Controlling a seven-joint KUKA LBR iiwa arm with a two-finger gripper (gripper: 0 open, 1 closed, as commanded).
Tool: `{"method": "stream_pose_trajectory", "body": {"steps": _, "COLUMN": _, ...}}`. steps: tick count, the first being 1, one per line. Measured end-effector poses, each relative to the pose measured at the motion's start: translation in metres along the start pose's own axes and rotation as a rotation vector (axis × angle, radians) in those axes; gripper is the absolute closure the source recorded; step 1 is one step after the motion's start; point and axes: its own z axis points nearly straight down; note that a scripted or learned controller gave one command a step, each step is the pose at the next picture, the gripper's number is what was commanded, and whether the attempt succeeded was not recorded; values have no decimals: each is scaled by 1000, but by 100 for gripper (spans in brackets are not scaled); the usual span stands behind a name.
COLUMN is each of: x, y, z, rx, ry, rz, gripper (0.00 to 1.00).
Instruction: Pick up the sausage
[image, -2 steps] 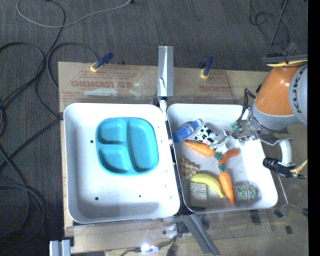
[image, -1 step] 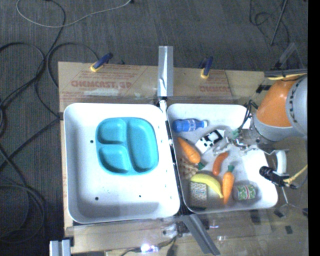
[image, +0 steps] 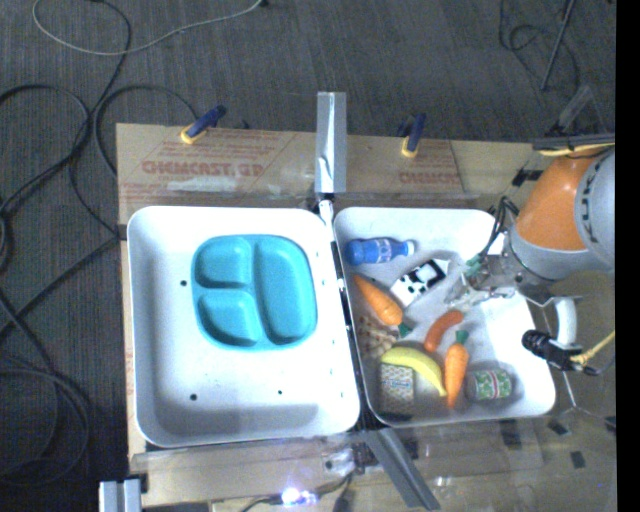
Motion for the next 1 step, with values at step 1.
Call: {"method": "stream_pose_trajectory", "body": {"steps": 1, "x": 0, "y": 0, "z": 0, "rx": 0, "ry": 0, "rz": 0, "gripper": 0}}
